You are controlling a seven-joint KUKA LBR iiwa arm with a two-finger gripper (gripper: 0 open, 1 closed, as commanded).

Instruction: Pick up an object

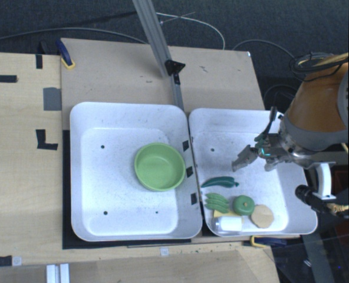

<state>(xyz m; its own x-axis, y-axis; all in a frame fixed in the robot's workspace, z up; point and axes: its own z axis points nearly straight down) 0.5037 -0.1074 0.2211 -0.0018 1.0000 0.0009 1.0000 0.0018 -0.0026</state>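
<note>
Over the right bin (233, 122) we see the hand (256, 157) spread and carrying nothing, while the nearest object, a green pepper (220, 183), lies below-left of it, long axis running across the bin.

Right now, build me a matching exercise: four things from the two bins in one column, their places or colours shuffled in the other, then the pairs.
Things:
1. bowl
2. chili pepper
3. round tan piece
4. gripper

Descriptions:
A. dark green, lying mid right bin
B. light green, alone in the left bin
C. over the right bin, reaching in from the right
D. near the right bin's front right corner

Pairs: 1-B, 2-A, 3-D, 4-C
</note>
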